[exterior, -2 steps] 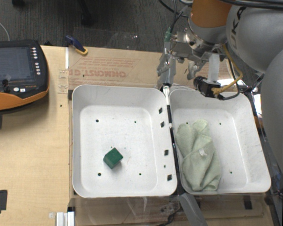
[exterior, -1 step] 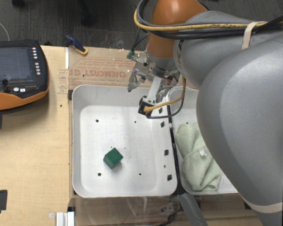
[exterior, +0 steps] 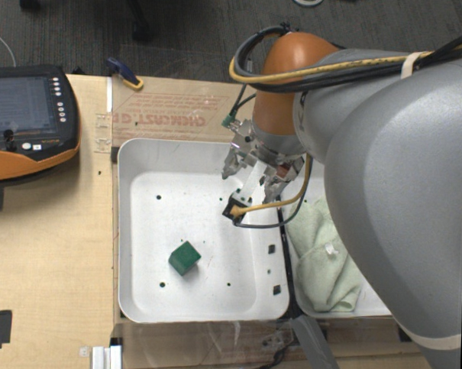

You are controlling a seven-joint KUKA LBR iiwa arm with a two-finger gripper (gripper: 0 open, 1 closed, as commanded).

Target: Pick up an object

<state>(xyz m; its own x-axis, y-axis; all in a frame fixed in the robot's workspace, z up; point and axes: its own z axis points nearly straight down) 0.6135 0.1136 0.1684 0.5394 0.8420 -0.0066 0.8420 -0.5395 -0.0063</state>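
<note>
Camera view: cardboard (exterior: 167, 117) print mirrored, unreadable.

Single fixed camera above bench (exterior: 43, 286), slanted downward (arm (exterior: 400, 172) entering right).

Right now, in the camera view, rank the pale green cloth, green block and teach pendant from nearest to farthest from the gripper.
From the gripper:
1. Pale green cloth, in the right bin, just beside it.
2. Green block, left bin, toward the front.
3. Teach pendant, on the bench at far left.
</note>
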